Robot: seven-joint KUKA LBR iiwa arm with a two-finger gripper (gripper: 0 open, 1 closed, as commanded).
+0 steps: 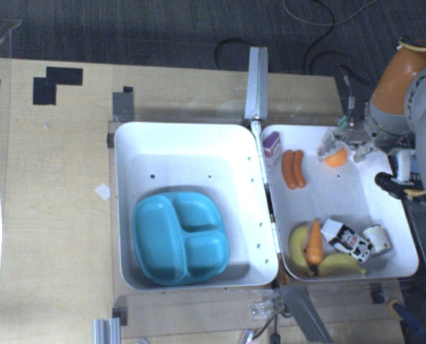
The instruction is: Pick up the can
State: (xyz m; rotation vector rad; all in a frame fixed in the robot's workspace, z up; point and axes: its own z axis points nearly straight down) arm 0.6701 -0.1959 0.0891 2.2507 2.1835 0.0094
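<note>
Bananas (306,253) crowd near rim | can (376,239) possibly near-right corner | end effector (339,149) far edge, grip state unclear

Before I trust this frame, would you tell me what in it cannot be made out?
- Claw, camera view: its fingers blur into an orange object; open or shut, I cannot tell.
- Can: small and blurred, label unreadable.
- Arm: cut off by the right edge.
- Purple item: too small to identify.
</note>
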